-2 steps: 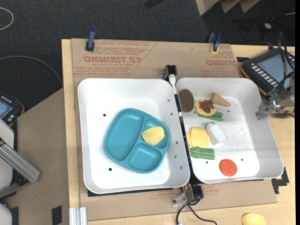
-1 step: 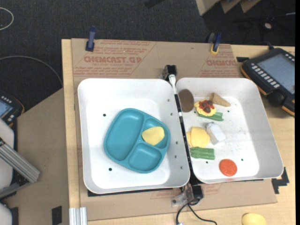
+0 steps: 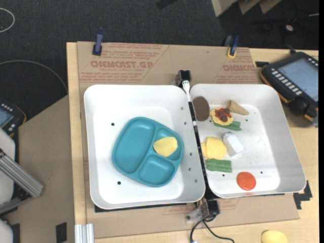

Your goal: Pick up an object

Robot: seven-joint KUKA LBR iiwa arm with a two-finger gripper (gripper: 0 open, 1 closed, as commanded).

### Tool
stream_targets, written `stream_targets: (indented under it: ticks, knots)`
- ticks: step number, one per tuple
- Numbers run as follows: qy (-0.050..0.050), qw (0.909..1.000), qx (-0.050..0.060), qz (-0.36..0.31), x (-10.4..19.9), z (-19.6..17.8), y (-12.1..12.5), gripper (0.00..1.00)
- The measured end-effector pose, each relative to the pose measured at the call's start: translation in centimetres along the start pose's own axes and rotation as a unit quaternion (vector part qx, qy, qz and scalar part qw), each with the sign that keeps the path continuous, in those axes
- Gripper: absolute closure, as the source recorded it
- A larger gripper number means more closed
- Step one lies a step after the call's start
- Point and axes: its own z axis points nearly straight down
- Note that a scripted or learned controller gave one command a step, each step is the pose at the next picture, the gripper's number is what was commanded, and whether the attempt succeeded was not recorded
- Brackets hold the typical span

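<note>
Lying in teal tray (image 3: pixel 135 148): yellow piece (image 3: pixel 165 146); jaws' state cannot tell.

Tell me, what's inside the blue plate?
A yellow lemon-shaped thing lies in the right compartment of the blue plate; the other compartments look bare. What lies under the yellow thing is covered.

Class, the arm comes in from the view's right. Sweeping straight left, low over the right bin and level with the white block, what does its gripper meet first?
Probably the right bin at its rim, if low enough. Clearing that, the white block. Height is unclear.
</note>
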Motion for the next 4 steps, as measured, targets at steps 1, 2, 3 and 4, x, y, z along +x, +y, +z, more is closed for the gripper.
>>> stream_targets:
  ticks: [1,2,3,4]
  knots:
    - [0.000,1.0000,0.000,-0.003,0.1,5.8,4.6,1.00]
    - [-0.003,0.9999,-0.009,-0.003,2.7,-5.8,1.6,1.00]
    - [0.000,1.0000,0.000,0.000,0.9,-0.3,0.1,1.00]
    - [0.000,1.0000,0.001,-0.002,0.1,6.3,4.8,1.00]
